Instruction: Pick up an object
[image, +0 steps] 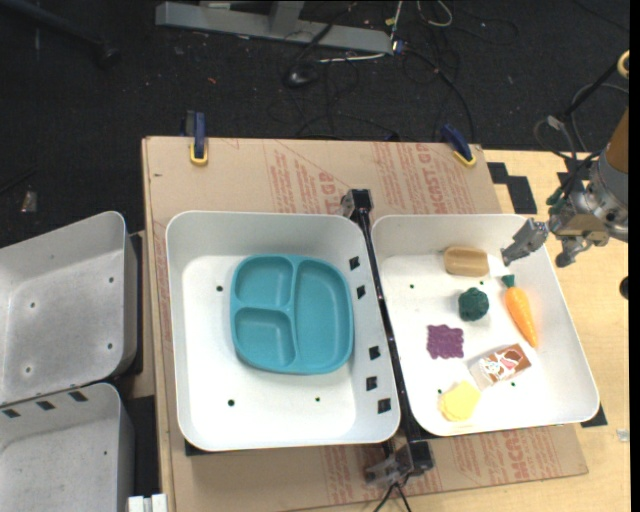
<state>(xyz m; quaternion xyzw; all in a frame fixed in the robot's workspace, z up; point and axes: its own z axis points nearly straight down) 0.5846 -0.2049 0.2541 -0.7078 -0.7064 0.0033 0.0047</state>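
Gripper (546, 243) is positioned over the far right corner of the right bin (580, 395), fingers spread apart with nothing between them. Directly beside it, toward the near side, lies an orange carrot (521, 311). A tan block (466, 261) sits to the left of the gripper. Further contents of the right bin: dark green broccoli (474, 304), purple piece (445, 341), small printed carton (499, 365), yellow piece (460, 402). Left bin (190, 400) holds a teal divided tray (292, 314).

Orange carrot (521, 313) lying lengthwise at right bin's right side, tan bread roll (466, 261) far left of it, dark green broccoli (474, 304) between, purple piece (445, 341), snack packet (499, 365), yellow piece (459, 402) nearer.
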